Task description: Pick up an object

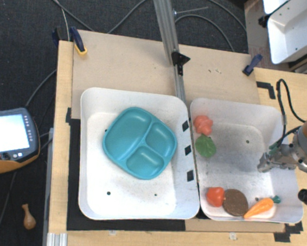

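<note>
The right bin [236, 113] holds several toy foods. A pinkish-red piece [202, 124] and a green one [205, 146] lie against its left wall. Along its front edge sit a red tomato [215, 195], a brown disc [235, 202] and an orange carrot [259, 207]. My gripper [268, 161] hangs over the right side of this bin, above bare floor. It is well above and right of the brown disc and carries nothing that I can see.
In the left bin [88, 195] a teal divided plate [140, 142] lies tilted. A metal pole [168, 34] slants down to the gap between the bins. A handheld control unit [4, 138] lies off the bench at the left.
</note>
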Motion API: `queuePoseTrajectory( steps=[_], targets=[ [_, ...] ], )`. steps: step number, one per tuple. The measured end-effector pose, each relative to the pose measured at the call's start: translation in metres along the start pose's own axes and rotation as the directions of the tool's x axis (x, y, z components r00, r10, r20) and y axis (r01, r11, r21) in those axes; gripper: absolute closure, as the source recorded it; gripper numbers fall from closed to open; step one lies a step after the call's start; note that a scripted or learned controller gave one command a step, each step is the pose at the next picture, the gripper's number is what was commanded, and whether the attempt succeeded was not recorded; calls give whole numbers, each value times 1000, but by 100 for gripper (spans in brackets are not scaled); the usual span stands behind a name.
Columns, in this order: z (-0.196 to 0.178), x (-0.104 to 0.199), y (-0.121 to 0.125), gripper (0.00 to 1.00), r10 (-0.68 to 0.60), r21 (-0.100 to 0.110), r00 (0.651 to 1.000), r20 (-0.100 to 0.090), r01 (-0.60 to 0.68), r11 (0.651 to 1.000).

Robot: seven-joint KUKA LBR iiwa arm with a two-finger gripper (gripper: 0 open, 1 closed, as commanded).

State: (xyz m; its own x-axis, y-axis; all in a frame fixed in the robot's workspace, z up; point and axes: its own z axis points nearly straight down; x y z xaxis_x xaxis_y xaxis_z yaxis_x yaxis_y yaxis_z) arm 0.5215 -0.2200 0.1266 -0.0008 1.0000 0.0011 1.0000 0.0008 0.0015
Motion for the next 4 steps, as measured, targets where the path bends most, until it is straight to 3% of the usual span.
queuePoseTrajectory(
  steps=[3,4],
  targets=[
    [-165,-4,-1,100,-1,-7,1000,4,1,1000],
    [-166,55,0,100,-6,1,1000,-2,6,1000]
  ],
)
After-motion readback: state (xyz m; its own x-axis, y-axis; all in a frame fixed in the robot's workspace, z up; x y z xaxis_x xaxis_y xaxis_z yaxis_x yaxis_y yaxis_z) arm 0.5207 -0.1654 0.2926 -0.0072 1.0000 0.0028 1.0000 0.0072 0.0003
